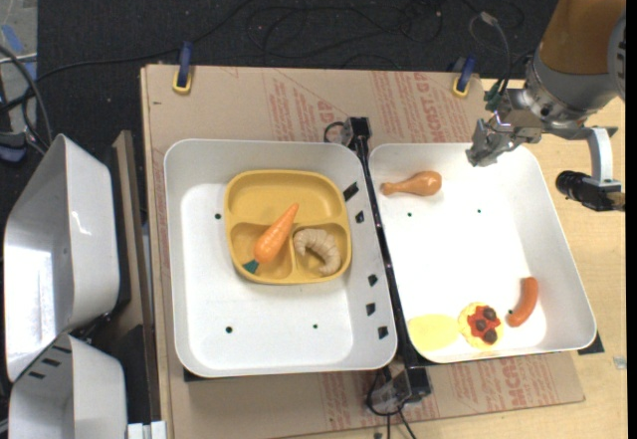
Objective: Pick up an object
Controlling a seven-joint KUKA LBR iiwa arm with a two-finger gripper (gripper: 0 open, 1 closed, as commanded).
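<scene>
In the camera view, two shallow white bins sit side by side on a cardboard-covered bench. The left bin holds a yellow divided plate. In the plate's compartments lie an orange carrot, slanting from upper right to lower left, and, just beside it to the right, a pale curled shrimp.

The right bin holds four loose pieces. A tan chicken drumstick lies near the far edge, its thin bone end pointing left. Near the front edge lie a flat yellow disc, a small pizza slice with red and dark toppings touching or just beside the disc, and a red-orange sausage, tilted, close to the right wall.

The gripper hangs over the far right corner of the right bin, to the right of the drumstick and apart from it. Nothing is between its fingers; I cannot tell whether the jaws are apart or together.
</scene>
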